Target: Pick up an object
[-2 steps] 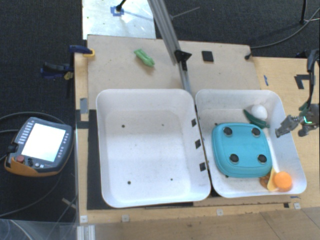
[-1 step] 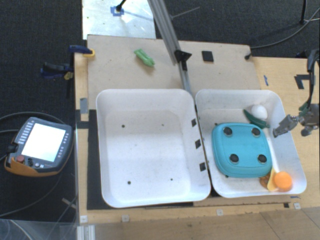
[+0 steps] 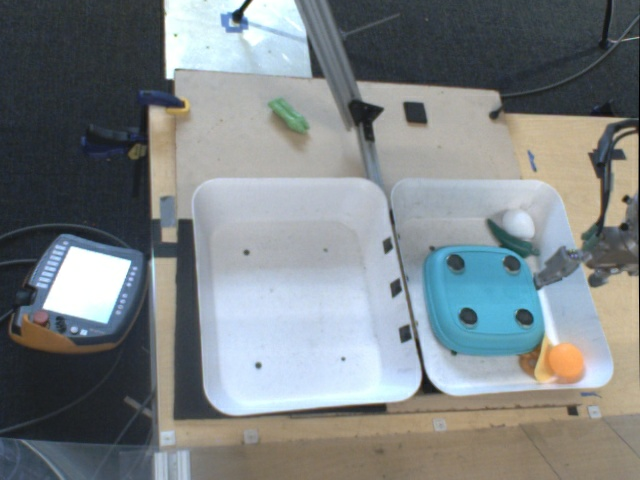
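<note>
Camera view: teal tray (image 3: 480,303) upside-down, long axis front-to-back, right bin (image 3: 470,200).

Tool (image 3: 556,265) low at the view's right side, wrist extending off toward the right edge.

The counter (image 3: 450,143) is occupying the centre of the frame as a pale tan board, with dark floor showing around it at left and top. Two shallow white bins are sitting directly on it side by side: the left bin (image 3: 215,208) at centre and the right bin (image 3: 410,203) toward the right, their inner rims touching. A green object (image 3: 289,115) is lying on the bare board at upper centre-left. A small black square (image 3: 416,113) is lying at upper centre-right. A blue and yellow clamp (image 3: 160,100) is gripping the counter's upper left corner.
</note>
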Action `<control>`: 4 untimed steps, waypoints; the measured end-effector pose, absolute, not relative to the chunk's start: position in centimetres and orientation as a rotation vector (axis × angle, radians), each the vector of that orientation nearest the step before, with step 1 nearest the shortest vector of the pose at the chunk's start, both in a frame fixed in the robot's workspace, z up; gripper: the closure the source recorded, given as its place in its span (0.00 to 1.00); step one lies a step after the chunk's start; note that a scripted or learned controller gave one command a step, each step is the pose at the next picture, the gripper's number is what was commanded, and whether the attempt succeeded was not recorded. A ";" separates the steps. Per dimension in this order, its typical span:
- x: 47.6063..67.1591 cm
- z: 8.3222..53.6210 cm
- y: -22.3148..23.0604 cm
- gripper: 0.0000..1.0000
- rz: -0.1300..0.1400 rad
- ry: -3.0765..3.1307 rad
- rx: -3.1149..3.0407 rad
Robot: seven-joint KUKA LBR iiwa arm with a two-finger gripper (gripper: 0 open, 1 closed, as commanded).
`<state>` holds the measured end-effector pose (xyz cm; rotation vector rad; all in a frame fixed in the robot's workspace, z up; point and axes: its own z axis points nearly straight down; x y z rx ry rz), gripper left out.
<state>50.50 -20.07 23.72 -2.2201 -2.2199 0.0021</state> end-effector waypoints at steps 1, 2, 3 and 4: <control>51.2 18.8 -19.4 0.00 0.002 -2.220 -2.219; 52.1 13.5 -19.4 0.00 0.002 -2.219 -2.219; 52.3 14.8 -19.5 1.00 -0.002 -2.223 -2.223; 52.5 21.0 -19.2 1.00 -0.005 -2.226 -2.224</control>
